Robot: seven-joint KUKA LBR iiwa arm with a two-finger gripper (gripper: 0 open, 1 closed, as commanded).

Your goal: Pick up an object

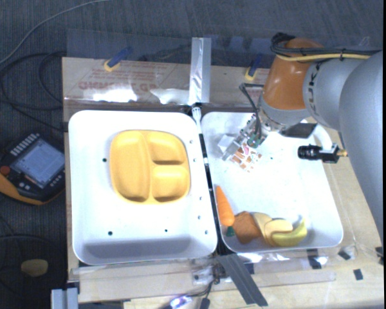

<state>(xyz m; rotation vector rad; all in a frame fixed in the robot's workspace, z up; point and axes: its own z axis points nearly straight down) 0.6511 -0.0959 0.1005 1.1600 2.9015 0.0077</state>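
Small flat printed packet [247, 156] lies in right white bin [309, 192], under my gripper [251, 136]; finger state I cannot tell. I'd descend straight, centred, close gently.

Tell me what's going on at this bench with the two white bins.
A grey robot arm has reached into the right bin, its gripper down on a small packet near the bin's upper left. A carrot, a banana and other toy food lie along the bin's near edge. The left bin holds a yellow divided tray.
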